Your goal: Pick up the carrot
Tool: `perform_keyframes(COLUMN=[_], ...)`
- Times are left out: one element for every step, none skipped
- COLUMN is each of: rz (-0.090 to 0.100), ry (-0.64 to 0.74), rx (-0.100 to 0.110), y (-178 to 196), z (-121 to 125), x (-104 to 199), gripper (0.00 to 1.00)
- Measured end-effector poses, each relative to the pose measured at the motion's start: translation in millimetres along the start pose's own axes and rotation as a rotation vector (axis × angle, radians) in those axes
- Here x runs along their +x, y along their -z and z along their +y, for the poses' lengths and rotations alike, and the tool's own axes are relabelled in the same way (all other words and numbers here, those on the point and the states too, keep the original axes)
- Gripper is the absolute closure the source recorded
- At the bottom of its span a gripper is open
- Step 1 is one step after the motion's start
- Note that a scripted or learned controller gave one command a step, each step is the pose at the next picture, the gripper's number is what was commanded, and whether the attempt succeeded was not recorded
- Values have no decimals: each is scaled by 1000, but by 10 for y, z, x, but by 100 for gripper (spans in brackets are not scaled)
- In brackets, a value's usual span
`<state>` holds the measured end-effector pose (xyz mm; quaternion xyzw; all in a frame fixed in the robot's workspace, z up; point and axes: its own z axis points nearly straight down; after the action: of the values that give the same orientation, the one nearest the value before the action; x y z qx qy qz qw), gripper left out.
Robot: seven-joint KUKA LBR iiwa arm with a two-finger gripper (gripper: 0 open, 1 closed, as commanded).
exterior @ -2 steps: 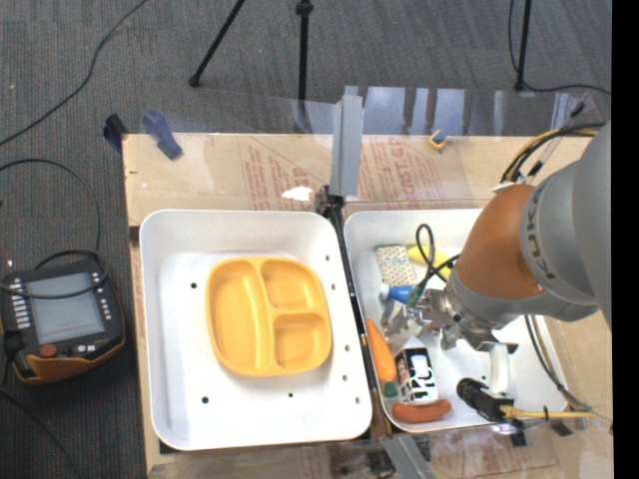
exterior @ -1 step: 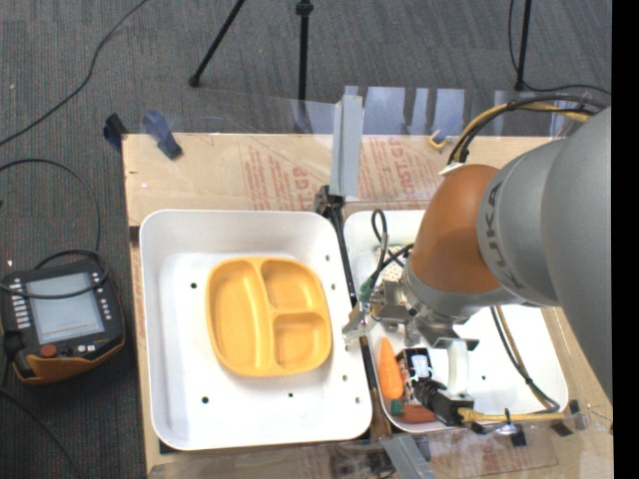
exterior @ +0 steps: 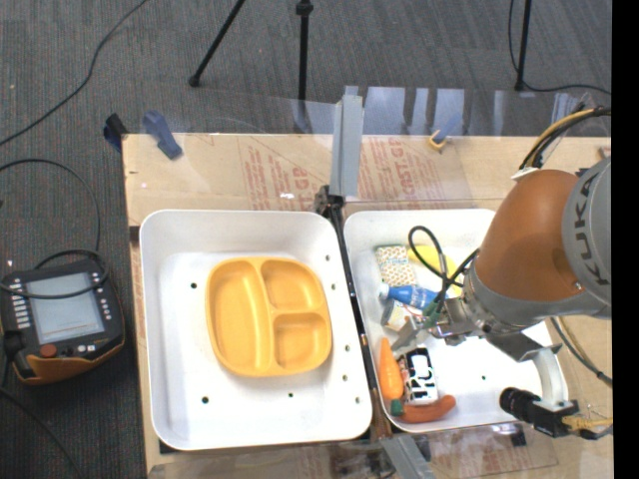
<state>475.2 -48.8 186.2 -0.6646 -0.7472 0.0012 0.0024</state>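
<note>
The carrot [exterior: 388, 366] is orange with a green stub at its near end. It lies along the left wall of the right bin [exterior: 479, 220], near the front corner. My gripper [exterior: 411, 331] hangs low over the middle of that bin, just above and to the right of the carrot's far tip. The grey arm with its orange band [exterior: 534, 242] covers the bin's right side. Nothing visibly sits in the gripper's grasp.
Around the gripper lie a blue bottle [exterior: 409, 294], a patterned pad [exterior: 393, 259] and a yellow item [exterior: 432, 259]. A black-and-white object [exterior: 421, 375] and a red sausage [exterior: 429, 410] sit beside the carrot. The left bin [exterior: 180, 242] holds a yellow divided plate [exterior: 268, 315].
</note>
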Motion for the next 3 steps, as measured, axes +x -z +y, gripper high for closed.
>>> perform_keyframes(rz=[-14,-9,-1], ry=[412,408,513], rx=[-21,-17,-1], y=[-904,-803,-3], z=[12,3,49], x=[-494,-495,395], gripper=[0,100,100])
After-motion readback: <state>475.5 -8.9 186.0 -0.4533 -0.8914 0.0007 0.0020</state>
